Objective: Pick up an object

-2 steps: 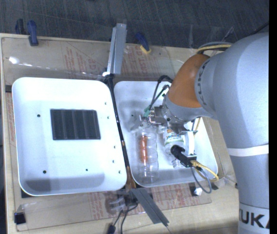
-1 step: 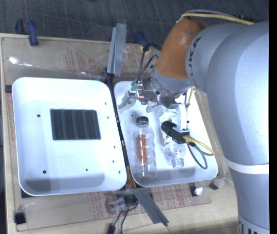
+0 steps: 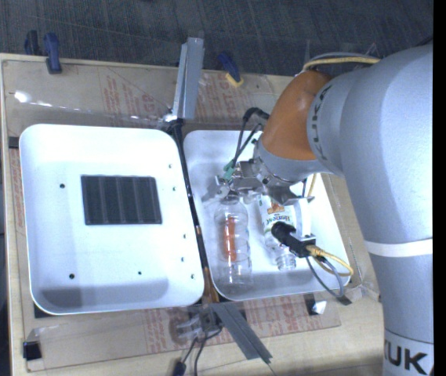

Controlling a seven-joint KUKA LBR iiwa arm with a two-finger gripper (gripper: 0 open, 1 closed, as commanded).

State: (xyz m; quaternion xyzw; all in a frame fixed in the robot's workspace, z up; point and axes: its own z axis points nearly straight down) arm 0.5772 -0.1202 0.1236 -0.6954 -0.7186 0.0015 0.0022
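My gripper (image 3: 238, 185) reaches down into the right bin (image 3: 199, 163), just above the top of a clear plastic bottle (image 3: 235, 241) with an orange label that lies lengthwise in the bin. A second small bottle (image 3: 279, 222) with a white and orange label lies to its right, partly under the wrist. The arm's grey body and orange band (image 3: 297, 124) cover the bin's right side. The gripper's tips are hidden among metal parts and the bottle's neck.
The left bin (image 3: 50, 272) has a dark ribbed rectangle (image 3: 121, 200) on its floor. A black and yellow cable (image 3: 317, 253) hangs from the wrist over the right bin's lower right corner. Metal brackets stand between the bins at the top and bottom.
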